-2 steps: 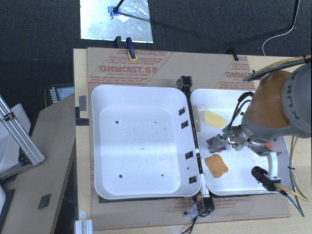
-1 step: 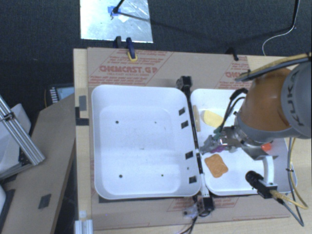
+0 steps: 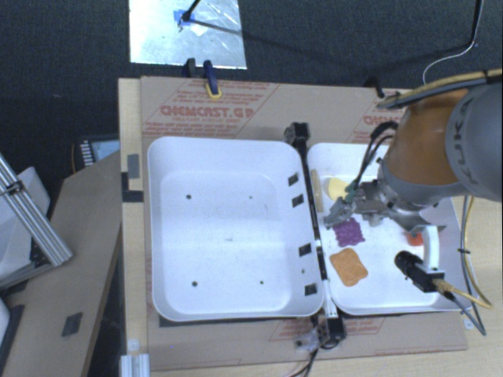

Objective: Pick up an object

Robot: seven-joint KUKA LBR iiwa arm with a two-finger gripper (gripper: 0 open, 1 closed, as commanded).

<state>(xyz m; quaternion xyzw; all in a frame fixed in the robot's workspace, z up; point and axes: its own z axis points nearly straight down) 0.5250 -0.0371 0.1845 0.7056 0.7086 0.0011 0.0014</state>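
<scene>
One gripper (image 3: pixel 343 209), beside right bin (image 3: pixel 385 287) inner edge

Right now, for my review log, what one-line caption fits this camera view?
Grey KUKA arm's gripper hangs over the right white bin, close to a purple lumpy piece and an orange flat piece.

Purple lump (image 3: pixel 348 232): lay flat near the left side of the right bin (image 3: pixel 381 290). Orange-brown slab (image 3: pixel 349 266): lay flat just beside the purple lump, toward the near wall. Yellow piece (image 3: pixel 337 188): lay toward the far wall. Red piece (image 3: pixel 414 237): lay further right, partly hidden.
</scene>
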